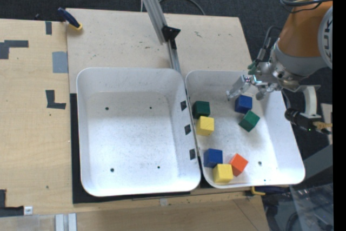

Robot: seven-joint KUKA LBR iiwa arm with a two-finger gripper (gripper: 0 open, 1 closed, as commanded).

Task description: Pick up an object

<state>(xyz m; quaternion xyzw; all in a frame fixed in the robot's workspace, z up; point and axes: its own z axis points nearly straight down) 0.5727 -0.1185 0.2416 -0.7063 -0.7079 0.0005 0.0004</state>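
Nearest the camera in the right bin (281, 167), a yellow cube (223, 172) sits touching an orange cube (238, 162) and a blue cube (212, 157). Farther back lie a second yellow cube (205, 125) and a dark green cube (201, 109); to their right rests a green cube (249, 120). Just beyond it, another blue cube (243, 104) lies directly below the gripper (250, 87), whose fingers appear spread and seemingly grip nothing. The left bin (130, 132) stands alongside on the tabletop (32, 89).

Six blocks (205, 125) in right bin (281, 162), beside left bin (86, 132).
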